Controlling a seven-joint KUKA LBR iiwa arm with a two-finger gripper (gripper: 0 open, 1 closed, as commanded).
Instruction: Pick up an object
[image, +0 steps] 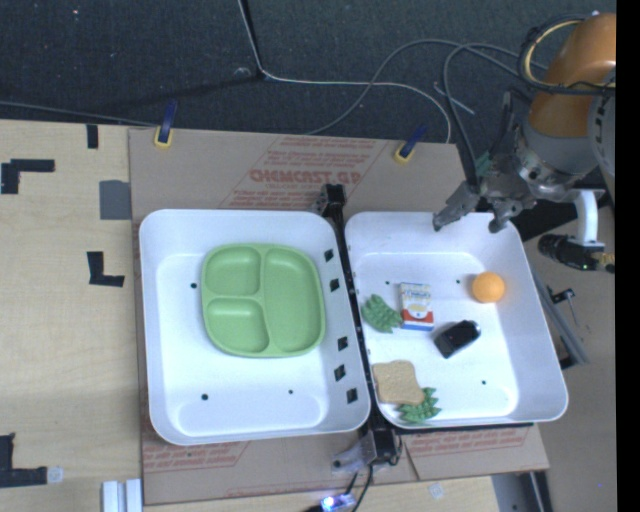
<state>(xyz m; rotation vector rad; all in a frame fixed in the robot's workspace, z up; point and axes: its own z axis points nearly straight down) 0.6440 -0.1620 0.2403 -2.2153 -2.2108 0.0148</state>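
My gripper (468, 220) hangs over the far rim of the right bin (530, 340), open, with nothing between its fingers. Below it in that bin lie an orange ball (488, 288), a small white and red box (415, 305), a black object (457, 338), a green leafy piece (380, 314), a slice of toast (397, 381) and a second green leafy piece (422, 407) at the near rim. The ball is the closest of these to the gripper.
The left bin (170, 350) holds a green divided plate (264, 299). Black clips run along the seam between the bins (343, 300). Cables (400, 60) trail over the dark floor behind the cardboard base.
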